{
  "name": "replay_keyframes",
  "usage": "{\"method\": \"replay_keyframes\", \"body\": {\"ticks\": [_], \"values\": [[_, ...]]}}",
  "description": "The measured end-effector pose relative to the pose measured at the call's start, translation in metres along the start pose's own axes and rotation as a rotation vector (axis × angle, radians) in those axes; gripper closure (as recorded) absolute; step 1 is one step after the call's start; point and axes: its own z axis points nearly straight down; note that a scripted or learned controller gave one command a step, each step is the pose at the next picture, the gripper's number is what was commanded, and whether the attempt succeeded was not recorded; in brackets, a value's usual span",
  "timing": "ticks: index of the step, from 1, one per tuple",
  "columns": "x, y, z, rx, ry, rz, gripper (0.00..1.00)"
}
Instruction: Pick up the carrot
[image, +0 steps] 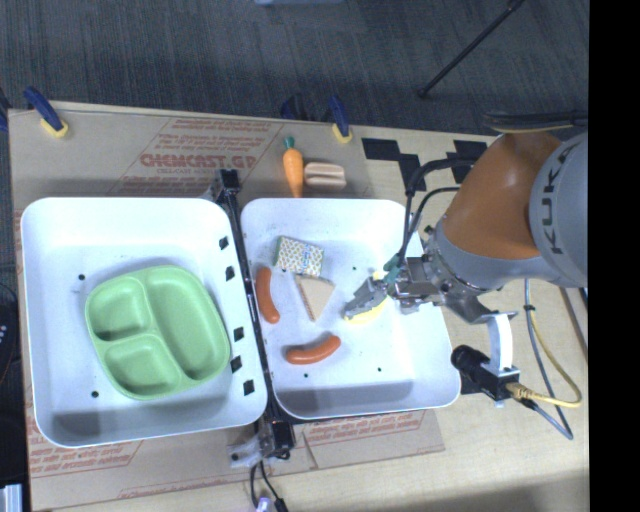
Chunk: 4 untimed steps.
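The carrot (291, 170), orange with a green top, lies on the cardboard behind the right bin (430, 385), outside both bins and pointing toward the bin's back rim. My gripper (364, 299) hangs low inside the right bin, near its middle right, well in front of and to the right of the carrot. A small yellow item (371, 313) lies just under the gripper, partly hidden by it. Nothing shows of the carrot being touched.
Beside the carrot sits a small tan sandwich toy (324, 176). The right bin also holds two sausages (267, 295) (313, 349), a cheese wedge (316, 295) and a patterned square (299, 256). A green divided plate (155, 329) lies in the left bin (45, 300).
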Motion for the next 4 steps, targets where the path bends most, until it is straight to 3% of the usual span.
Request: {"method": "replay_keyframes", "body": {"ticks": [1, 2, 3, 4], "values": [[0.008, 0.069, 0.077, 0.0, -0.001, 0.184, 0.0], [-0.001, 0.044, 0.145, 0.0, 0.0, 0.035, 0.0], [0.041, 0.07, 0.086, -0.001, -0.001, 0.128, 0.0], [-0.02, 0.063, 0.144, 0.001, -0.001, 0.166, 0.0]]}}
